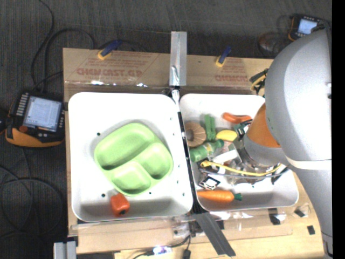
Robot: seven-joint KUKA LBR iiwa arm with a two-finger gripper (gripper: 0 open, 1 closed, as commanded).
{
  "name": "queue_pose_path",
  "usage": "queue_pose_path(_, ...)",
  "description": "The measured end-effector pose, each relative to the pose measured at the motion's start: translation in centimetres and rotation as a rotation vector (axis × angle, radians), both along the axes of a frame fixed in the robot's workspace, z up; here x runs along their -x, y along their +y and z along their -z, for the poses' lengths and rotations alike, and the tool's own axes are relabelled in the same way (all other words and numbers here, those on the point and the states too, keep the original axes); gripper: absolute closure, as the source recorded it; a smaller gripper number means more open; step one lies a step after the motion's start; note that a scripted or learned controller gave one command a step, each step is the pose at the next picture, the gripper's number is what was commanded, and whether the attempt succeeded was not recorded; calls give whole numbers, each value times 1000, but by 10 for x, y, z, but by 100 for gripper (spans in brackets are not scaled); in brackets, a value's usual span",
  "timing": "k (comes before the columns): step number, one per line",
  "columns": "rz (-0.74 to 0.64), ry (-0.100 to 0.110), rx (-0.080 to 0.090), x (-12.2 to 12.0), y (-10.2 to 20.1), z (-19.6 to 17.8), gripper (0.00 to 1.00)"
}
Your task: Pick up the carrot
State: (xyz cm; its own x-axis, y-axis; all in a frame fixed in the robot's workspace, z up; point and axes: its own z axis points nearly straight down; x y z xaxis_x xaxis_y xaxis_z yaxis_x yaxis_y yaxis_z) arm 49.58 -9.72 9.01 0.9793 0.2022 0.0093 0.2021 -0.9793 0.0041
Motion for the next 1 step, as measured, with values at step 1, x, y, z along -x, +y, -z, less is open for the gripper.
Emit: queue_pose_path(1, -53, -2, 0, 8, -59, 0, 100)
